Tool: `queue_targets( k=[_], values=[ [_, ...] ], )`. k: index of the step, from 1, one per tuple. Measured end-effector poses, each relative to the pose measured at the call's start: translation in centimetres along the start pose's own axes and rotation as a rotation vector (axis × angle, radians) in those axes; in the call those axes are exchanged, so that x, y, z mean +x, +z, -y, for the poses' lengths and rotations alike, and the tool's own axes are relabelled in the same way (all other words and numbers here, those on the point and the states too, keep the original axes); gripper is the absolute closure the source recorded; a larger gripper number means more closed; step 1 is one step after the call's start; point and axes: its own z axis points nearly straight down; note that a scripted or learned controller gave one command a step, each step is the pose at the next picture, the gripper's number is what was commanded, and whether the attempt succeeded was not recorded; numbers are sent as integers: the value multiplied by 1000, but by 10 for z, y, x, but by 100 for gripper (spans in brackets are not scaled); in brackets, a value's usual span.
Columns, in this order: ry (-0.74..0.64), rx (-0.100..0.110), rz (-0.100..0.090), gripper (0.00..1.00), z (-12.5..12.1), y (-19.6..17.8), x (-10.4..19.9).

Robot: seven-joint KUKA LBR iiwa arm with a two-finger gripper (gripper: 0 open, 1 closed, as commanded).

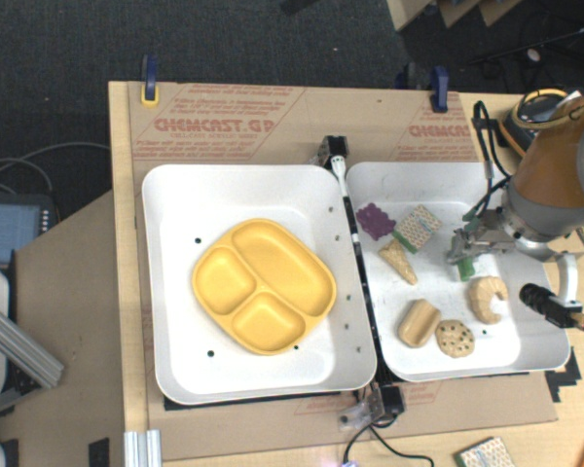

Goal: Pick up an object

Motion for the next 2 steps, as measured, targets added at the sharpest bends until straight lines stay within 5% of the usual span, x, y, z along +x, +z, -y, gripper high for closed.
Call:
queue_targets(
  k=[1,2],
  values=[
    [-6,-1,0,100,-19,11,55],
    [-13,-19,-2,100,-106,-98,144]
  ],
)
